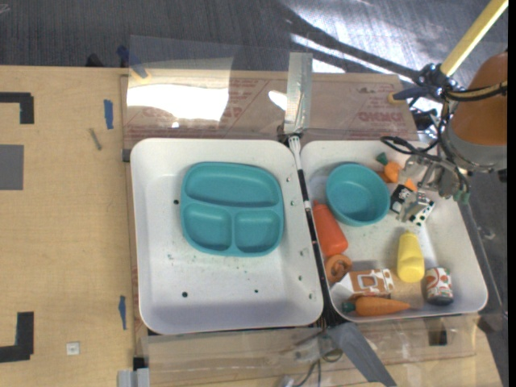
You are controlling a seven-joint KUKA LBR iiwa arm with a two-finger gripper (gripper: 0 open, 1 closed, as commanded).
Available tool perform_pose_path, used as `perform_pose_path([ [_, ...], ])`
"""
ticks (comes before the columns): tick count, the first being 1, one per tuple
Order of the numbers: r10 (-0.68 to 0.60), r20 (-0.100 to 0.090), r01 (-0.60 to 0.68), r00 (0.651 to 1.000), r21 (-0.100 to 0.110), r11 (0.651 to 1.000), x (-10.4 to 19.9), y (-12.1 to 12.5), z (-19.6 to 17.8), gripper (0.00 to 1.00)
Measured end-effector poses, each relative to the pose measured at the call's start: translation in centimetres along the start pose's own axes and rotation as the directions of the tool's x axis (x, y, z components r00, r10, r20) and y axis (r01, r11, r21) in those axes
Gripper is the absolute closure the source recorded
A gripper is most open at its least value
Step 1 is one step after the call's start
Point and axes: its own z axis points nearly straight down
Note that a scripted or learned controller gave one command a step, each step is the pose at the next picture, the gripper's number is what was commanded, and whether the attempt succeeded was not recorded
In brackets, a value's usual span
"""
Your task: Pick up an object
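The arm reaches in from the right, its orange band at the far right edge, and the gripper (419, 204) hangs low over the far right part of the right bin (472, 252), just right of the teal bowl (357, 193). Whether the jaws are open or closed cannot be told; nothing is visibly held between them. A small orange piece (390, 170) lies just far of the gripper beside the bowl. Nearer in the same bin, a yellow bottle (409, 257) stands in the middle, a long orange-red vegetable (330, 228) lies along the left wall, and a carrot (380, 305), a small carton (370, 281) and a can (439, 285) rest along the near side. The left bin (153, 240) carries a teal divided plate (233, 208). Both bins sit on the desk (56, 216).
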Motion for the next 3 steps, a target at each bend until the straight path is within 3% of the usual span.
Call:
perform_pose_path([
  [1, -0.001, -0.029, 0.001, 1.0, -0.013, 1.0, 0.7, 4.0, 2.9, 0.0],
  [2, -0.454, -0.015, 0.454, 0.891, -0.042, 0.89, 4.2, -1.8, 2.8, 0.0],
  [3, -0.311, -0.077, 0.31, 0.947, -0.025, 0.95, -3.0, 2.0, 2.9, 0.0],
])
